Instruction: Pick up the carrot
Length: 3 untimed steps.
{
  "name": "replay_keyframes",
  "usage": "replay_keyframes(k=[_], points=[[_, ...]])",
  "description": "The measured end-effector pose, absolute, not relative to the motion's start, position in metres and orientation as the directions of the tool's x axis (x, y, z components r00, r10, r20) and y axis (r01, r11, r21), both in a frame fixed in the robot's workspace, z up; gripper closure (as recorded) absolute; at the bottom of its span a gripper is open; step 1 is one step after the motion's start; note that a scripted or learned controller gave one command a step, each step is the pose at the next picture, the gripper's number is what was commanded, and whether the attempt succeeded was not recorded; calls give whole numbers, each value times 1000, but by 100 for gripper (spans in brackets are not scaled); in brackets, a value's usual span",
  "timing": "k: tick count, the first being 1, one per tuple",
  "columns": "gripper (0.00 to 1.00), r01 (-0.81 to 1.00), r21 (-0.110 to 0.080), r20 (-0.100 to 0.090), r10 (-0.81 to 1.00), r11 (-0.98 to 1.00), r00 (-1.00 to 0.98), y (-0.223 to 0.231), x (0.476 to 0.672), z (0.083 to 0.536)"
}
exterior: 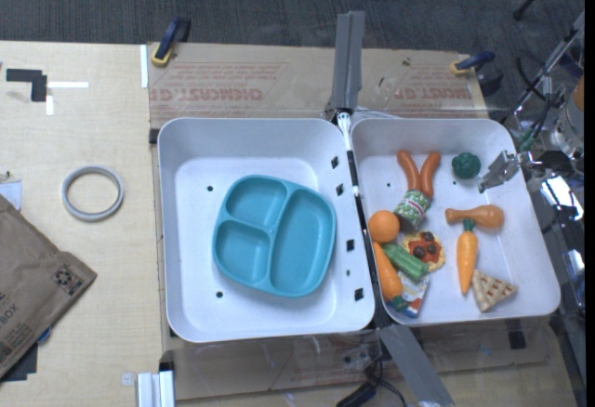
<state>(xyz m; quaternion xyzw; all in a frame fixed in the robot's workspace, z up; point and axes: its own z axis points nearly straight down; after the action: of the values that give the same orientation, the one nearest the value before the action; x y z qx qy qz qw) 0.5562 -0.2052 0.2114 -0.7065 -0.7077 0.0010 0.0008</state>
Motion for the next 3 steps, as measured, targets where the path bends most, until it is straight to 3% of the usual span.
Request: replay_keyframes(k=[1,2,3], points=[[0,998,7,11,998,-67,67,-213,558,97],[0,995,-1,0,995,-102,102,-193,516,92],[100,995,-2,1,995,-103,103,-194,516,100]])
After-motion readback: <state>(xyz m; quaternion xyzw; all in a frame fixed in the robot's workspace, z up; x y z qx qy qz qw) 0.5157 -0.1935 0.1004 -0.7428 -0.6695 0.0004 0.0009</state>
